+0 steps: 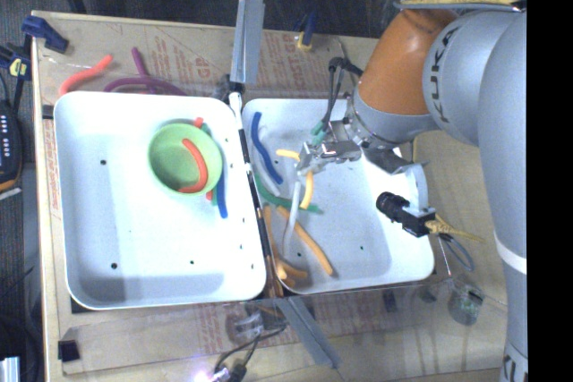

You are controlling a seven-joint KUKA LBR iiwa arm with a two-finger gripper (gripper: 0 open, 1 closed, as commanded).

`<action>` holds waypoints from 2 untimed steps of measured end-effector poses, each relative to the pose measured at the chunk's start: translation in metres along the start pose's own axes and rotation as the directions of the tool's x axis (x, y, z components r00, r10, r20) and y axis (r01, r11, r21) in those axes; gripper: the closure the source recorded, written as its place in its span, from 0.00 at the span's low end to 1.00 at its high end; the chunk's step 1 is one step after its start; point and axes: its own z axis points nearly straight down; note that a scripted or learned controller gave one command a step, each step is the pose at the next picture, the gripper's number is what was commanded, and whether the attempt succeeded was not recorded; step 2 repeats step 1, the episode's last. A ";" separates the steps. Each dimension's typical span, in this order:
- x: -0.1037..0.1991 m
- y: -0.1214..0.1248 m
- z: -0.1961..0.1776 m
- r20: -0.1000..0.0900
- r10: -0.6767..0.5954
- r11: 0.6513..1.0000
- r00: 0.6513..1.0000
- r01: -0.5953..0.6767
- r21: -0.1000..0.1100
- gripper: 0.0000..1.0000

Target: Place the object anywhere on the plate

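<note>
Green plate (182,158) crossed by red strip (199,164), left white bin (107,219); blue (261,149), yellow (307,190), orange (313,250) strips, right white bin (394,259); orange-banded grey arm (448,58), frame right.

Overhead light falls evenly on my bench (161,331), bright but not harsh. Both white bins wash out a little: the left bin (107,219) shows a soft grey shadow along its near inside wall, and the right bin (394,255) is dimmed beneath my arm (466,58). My arm's grey shell carries a broad pale sheen, and its orange band (403,58) glows smoothly. The floor beyond the bench is dark and grainy. Fine detail is soft throughout, and a small glare spot (199,364) flares at the bottom edge.
</note>
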 end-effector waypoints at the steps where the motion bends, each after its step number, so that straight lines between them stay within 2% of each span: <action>1: 0.000 0.000 0.000 0.000 0.000 1.000 1.000 0.000 0.000 0.00; 2: 0.000 0.000 0.000 0.000 0.000 1.000 1.000 0.000 0.000 0.00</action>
